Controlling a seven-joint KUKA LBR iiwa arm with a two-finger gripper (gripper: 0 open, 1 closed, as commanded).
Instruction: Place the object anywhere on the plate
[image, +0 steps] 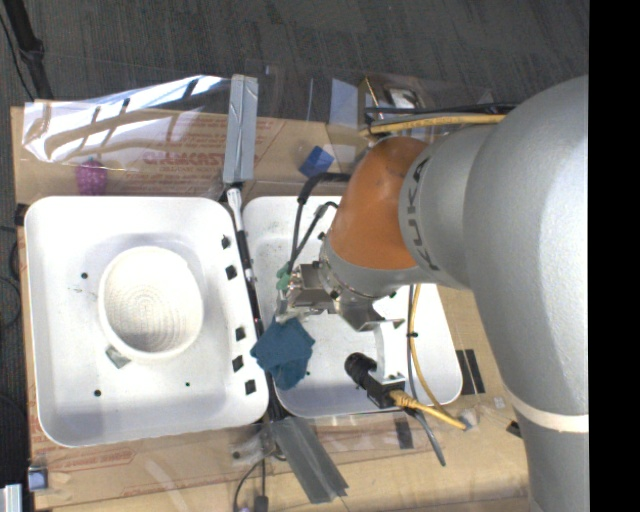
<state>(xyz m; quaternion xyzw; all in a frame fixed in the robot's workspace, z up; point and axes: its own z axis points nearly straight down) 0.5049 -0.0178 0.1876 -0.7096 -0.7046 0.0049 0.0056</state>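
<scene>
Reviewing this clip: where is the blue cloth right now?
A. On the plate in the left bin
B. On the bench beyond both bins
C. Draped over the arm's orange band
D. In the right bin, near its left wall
D. The blue cloth lies in the right bin, close to its left wall and just below the end effector, while the plate sits in the left bin with no cloth on it.

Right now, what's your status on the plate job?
Gripper low in right bin, right above blue cloth; grasp unconfirmed. Cloth at bin's left edge. Plate in left bin.
</scene>
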